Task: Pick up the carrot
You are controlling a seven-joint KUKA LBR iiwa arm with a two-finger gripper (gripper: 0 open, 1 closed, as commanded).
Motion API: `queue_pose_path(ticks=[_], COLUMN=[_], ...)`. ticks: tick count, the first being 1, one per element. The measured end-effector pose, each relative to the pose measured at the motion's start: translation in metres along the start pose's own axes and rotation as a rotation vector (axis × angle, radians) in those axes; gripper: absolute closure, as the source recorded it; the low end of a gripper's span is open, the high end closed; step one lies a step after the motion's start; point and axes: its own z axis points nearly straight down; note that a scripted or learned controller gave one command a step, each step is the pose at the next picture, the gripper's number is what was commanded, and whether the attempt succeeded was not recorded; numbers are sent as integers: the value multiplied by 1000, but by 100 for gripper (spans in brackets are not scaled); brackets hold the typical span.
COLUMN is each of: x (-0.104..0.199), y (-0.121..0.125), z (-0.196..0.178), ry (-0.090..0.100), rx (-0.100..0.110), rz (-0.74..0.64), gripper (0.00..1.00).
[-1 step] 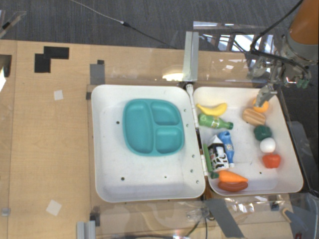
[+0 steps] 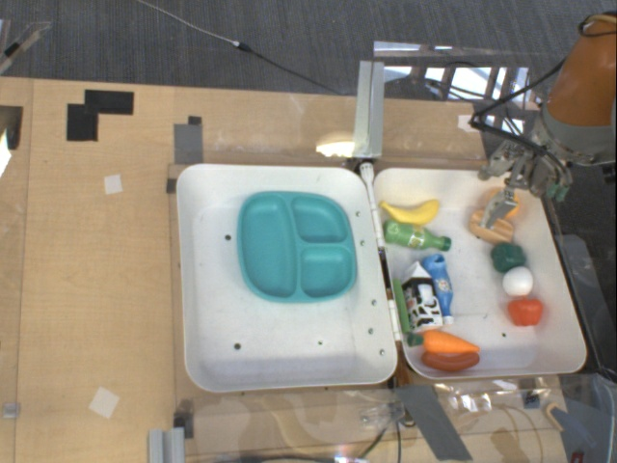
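The carrot (image 2: 449, 349) lay at six o'clock in the right bin (image 2: 569, 340). It looked light, stiff and smooth, best pinched across its thick middle. My claw (image 2: 521, 177) hovered at one o'clock; its state I couldn't tell.

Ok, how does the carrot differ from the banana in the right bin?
The carrot is orange and thick, while the banana is yellow, slimmer and curved. The carrot lies at the near end of the right bin, the banana at the far end beside the dividing wall. The banana sits closer to the gripper than the carrot does. Both lie flat on the bin floor, and neither is held.
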Motion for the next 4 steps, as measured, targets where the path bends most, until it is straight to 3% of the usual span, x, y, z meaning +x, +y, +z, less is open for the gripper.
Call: queue_pose_path(ticks=[1,2,3,4], x=[2,16,19,15], y=[-7,-14,18,20], z=[34,74,76,61], ry=[-11,-7,2,-14], rx=[1,0,0,-1], rz=[28,111,109,104], gripper=[0,0,0,100])
